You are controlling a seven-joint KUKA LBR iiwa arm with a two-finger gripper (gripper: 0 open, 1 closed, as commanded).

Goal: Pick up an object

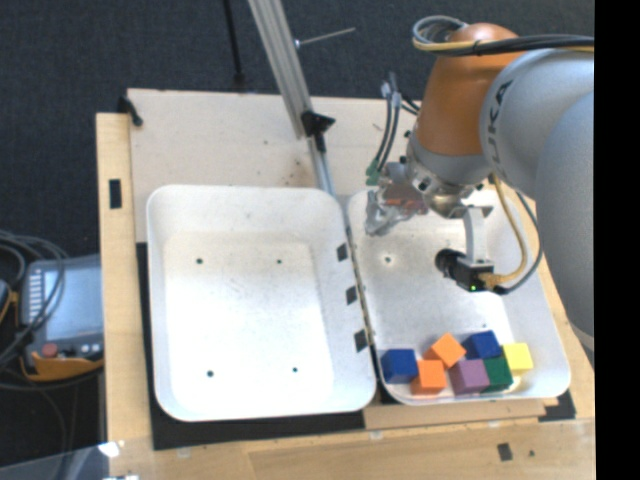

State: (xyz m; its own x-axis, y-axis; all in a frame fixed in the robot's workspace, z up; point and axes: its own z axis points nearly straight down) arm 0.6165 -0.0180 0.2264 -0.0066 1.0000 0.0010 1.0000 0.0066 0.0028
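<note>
Blocks [460, 364], coloured and heaped at the lower right of the right bin [420, 298], are left untouched while the gripper [380, 218] is held well above them near the bin's upper-left corner, jaw state impossible to tell.

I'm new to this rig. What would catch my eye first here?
The bulky grey arm with its orange band reaches in from the right, its hand poised over the right white bin's far end. A cluster of small coloured blocks huddles at that bin's near edge.
</note>
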